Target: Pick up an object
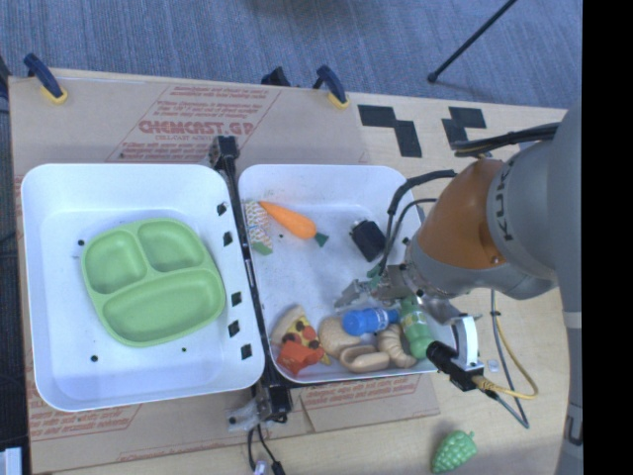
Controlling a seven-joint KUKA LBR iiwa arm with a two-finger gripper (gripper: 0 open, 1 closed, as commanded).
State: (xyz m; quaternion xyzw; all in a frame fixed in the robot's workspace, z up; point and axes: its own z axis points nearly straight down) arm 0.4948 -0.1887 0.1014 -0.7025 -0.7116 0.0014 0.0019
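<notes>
Orange carrot (288,219) lies diagonal (leaf end lower-right); gripper (384,291) by blue bottle (364,322)

Your right bin (321,184) holds the pickings. An orange carrot (290,220) lies aslant near the far wall, its green tip pointing toward the near right. A small striped piece (259,226) sits just beside it, against the left wall. A black block (367,237) lies apart, to the carrot's right. Along the near wall you have a tight cluster. A pizza slice (296,340) fills the left corner, with a tan, pretzel-like piece (361,354) touching it. A blue bottle (364,322) lies on its side just behind. A green bottle (416,336) stands at the right end.
</notes>
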